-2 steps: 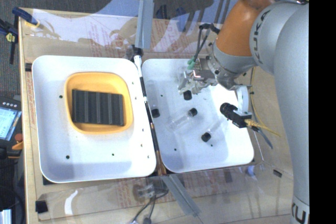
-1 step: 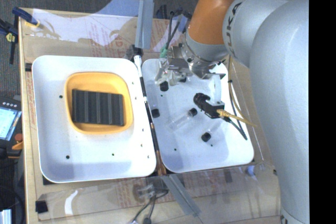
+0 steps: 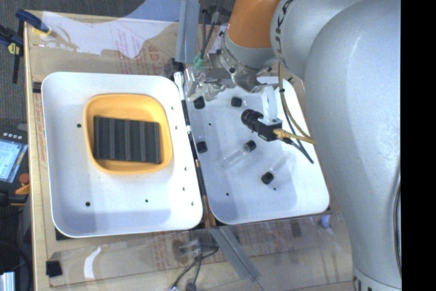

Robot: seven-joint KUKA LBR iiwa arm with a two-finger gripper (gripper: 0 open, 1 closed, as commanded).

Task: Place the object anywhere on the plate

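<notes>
Gripper [image 3: 195,84]: low over the right bin [image 3: 300,197], at the bin's 11 o'clock corner, close to the rim shared with the left bin [image 3: 61,167]. Metal parts crowd together there; cannot tell whether it is spread or closed. Nothing visible in its grasp.

Object [image 3: 236,159]: small, see-through and elongated, hard to make out against the white floor. It lies flat near the middle of the right bin, at about 5 o'clock from the gripper and well apart from it. Long axis appears to run from 8 o'clock to 2 o'clock. Which end is which cannot be told.

Plate [image 3: 102,109]: in the left bin, slightly toward 12 o'clock of its centre. Rounded rectangle with a glossy yellow-orange rim and a dark ridged centre panel, its ribs running 12 to 6 o'clock.

Small black pieces [image 3: 267,178]: scattered over the right bin floor, matt and stubby.

Arm [image 3: 340,78]: smooth grey casing with an orange band, reaching in from 3 o'clock. A yellow cable [image 3: 300,138] trails over the right bin.

Both bins are shallow, smooth white, with rounded corners.
</notes>
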